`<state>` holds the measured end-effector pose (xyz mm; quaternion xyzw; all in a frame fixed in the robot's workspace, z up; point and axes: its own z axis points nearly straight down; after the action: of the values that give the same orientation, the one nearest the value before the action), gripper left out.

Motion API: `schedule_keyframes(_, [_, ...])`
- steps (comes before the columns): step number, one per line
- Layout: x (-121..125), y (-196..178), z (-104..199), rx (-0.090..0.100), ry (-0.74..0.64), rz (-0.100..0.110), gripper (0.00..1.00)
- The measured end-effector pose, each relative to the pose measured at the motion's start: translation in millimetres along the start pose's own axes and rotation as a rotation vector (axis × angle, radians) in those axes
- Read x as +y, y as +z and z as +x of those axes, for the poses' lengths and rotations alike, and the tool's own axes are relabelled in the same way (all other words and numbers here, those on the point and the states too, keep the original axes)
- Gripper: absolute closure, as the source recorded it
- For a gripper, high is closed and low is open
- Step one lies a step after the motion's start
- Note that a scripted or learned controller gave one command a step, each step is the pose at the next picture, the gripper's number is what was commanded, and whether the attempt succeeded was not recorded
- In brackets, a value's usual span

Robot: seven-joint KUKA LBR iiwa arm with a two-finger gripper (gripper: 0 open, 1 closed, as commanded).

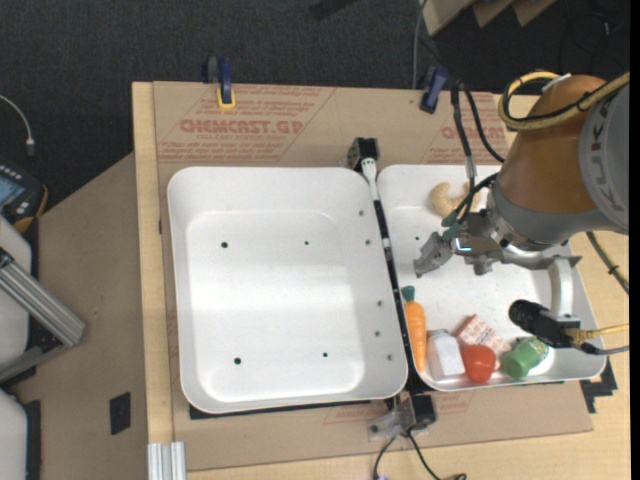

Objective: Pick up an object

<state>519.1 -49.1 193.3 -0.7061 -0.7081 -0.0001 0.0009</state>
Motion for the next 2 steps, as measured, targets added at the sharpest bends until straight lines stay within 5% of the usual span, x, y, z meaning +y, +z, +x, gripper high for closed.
schedule_keyframes(1, [-13, 9, 38, 0.001, 0.0, 0.003, 0.0])
schedule_keyframes(2, [-12, -1, 36, -0.001, 0.002, -0.002, 1.0])
